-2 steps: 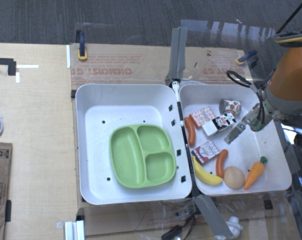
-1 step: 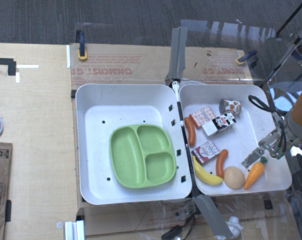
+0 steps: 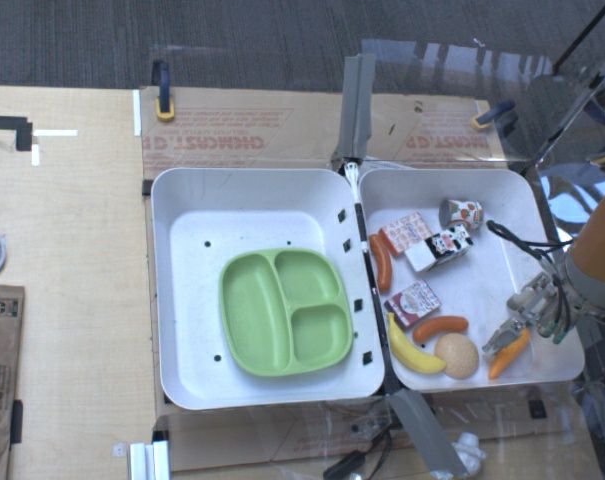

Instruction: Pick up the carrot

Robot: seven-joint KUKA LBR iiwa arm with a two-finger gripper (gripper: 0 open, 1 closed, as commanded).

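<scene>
Touching carrot point(image 3: 509, 354) at upper end, gripper point(image 3: 517, 326) low in right bin point(image 3: 542, 213); finger spread unclear, grip cannot tell

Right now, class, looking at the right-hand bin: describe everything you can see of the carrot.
The carrot is a small orange toy, smooth and plastic-looking, tapering to a point. It lies slanted near the front right corner of the right bin, tip toward the lower left. The gripper is right at its upper end, though whether it grips the carrot cannot be told. A round beige bun sits to its left, apart from it.
</scene>
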